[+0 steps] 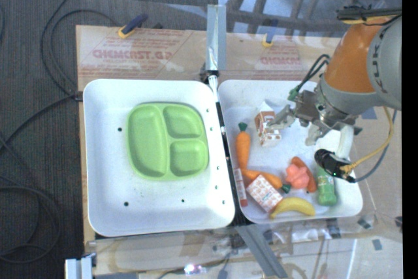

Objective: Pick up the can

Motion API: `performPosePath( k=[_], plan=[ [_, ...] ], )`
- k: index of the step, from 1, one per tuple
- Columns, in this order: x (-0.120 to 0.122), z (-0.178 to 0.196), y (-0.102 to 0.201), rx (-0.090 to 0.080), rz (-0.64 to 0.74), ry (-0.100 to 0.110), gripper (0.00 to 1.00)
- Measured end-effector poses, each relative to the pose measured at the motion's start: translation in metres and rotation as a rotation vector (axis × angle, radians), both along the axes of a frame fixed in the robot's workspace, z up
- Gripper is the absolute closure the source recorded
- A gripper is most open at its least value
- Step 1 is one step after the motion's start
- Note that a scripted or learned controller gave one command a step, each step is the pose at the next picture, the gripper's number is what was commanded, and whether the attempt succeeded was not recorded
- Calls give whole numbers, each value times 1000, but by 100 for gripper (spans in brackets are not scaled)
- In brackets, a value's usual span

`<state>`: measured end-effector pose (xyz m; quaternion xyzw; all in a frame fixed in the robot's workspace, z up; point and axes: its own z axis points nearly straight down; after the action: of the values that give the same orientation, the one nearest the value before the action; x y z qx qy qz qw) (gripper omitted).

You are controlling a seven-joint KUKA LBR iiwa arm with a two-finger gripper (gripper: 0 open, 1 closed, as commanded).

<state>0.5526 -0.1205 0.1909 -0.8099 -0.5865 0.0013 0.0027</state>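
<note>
The grey KUKA arm (382, 68) is reaching in from the right, its orange band (349, 65) sitting just above the wrist (326, 108) over the right bin's (356, 206) upper right corner. The wrist is tilting down and to the left, carrying the two-finger gripper (297, 124) over the bin's upper middle. Its two pale fingers (282, 115) are pointing left and downward with a visible gap between them, and nothing is sitting between them.

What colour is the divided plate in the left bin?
Light green; the divided plate shows clearly in the camera view.
</note>
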Motion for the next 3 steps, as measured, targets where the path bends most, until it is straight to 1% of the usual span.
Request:
performPosePath(
  k=[1,2,3],
  plan=[
    [23,-96,-75,-5,-290,1,0],
    [55,-48,-53,-9,-598,0,0],
    [46,-101,-12,-11,-795,-16,0]
  ],
)
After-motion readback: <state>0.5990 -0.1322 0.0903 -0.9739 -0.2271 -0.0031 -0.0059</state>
